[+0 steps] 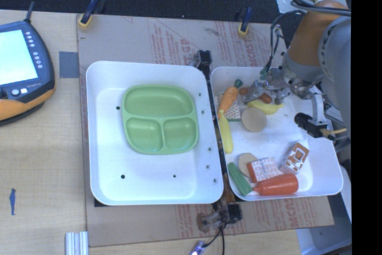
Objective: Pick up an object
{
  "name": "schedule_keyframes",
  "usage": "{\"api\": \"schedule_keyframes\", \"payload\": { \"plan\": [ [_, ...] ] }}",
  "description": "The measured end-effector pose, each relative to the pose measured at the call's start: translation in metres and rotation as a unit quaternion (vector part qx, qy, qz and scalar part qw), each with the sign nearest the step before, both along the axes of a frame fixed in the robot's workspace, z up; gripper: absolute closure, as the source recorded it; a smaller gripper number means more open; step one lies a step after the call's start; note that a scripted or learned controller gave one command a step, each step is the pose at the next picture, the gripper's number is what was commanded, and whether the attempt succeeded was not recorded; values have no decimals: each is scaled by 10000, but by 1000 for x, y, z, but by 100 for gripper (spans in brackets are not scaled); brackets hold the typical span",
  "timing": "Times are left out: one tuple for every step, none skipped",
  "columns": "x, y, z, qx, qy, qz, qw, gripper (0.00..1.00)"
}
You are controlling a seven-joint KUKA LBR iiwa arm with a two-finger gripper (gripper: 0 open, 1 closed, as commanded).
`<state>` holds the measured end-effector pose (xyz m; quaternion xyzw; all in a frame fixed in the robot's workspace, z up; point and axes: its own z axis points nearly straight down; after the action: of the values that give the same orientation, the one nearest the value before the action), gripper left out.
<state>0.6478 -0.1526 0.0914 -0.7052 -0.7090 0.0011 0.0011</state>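
Gripper [262, 92] sits low at the far end of the right bin [325, 188], over a yellow toy [267, 107] beside a carrot [227, 97]; finger state cannot be told.

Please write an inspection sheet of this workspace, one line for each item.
Surface: wooden bench with a cardboard sheet under two white bins.
Job's things: right bin holds toy food: carrot, yellow corn, red sausage, small cartons.
Clutter: green divided plate in the left bin.
Grippers: pincer low over the right bin's far end; fingers' state unclear.
Cables: black cables looping beside the arm.
Surroundings: handheld control pad at left; clamps on the cardboard's far edge.
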Motion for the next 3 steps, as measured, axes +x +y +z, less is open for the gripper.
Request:
{"api": "schedule_keyframes", "payload": {
  "plan": [
    [8,-60,1,3,-5,-13,10000,0],
    [-65,16,0,3,13,4,10000,0],
    [2,35,8,21,169,-48,9998,0]
  ]
}}
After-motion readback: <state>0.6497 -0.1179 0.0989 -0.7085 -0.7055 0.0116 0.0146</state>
